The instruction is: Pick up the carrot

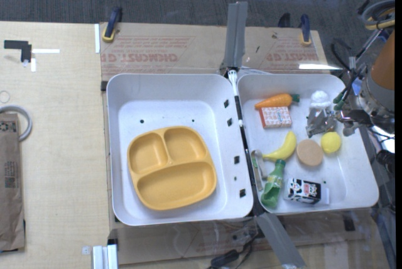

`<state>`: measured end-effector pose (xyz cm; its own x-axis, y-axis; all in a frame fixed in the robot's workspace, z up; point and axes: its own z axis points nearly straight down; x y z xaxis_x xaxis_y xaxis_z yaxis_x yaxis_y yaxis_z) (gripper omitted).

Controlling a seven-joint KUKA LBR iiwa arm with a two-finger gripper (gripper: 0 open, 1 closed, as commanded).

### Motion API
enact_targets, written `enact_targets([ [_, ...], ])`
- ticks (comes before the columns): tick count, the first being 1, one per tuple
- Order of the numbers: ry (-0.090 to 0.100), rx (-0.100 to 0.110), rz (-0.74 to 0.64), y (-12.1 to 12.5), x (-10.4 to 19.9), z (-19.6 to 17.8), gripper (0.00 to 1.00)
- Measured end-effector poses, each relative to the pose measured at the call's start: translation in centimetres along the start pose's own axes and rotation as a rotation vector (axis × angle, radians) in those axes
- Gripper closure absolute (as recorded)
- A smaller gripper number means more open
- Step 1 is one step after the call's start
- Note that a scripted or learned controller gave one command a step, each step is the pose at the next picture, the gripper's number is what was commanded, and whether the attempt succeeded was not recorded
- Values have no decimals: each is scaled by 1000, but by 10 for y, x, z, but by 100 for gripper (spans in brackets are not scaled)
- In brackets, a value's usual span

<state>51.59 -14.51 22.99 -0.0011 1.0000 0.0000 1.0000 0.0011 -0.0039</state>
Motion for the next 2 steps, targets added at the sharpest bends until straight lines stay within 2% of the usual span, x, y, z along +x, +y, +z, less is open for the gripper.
enact_targets([
  [1, 0, -1, -230, -15, 43, 32, 0],
  [2, -2, -4, -340, 11, 31, 23, 0],
])
